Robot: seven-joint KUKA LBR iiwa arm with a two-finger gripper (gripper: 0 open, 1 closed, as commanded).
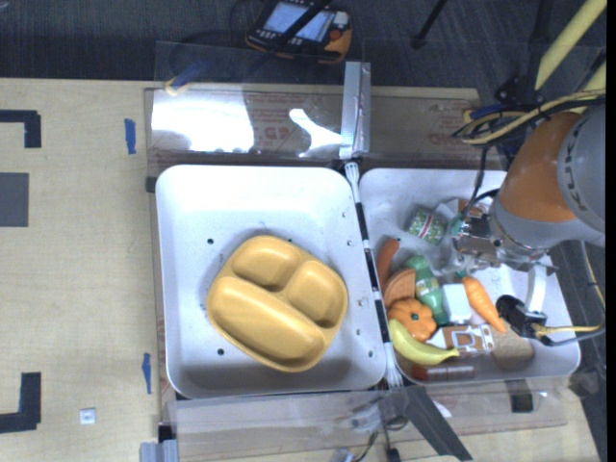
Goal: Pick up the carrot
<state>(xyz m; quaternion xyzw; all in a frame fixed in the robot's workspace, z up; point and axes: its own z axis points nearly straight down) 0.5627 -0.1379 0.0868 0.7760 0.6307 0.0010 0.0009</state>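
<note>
Half the carrot (pixel 480 299) shows, its top hidden beneath the hand (pixel 478 248).

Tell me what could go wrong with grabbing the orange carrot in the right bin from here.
The orange carrot lies tight among other toy food, with a green item right beside it, so the gripper may nudge or catch a neighbour instead. The small orange pumpkin and yellow banana sit close by and could get shoved. The carrot also looks tapered, so it might slip out.
</note>
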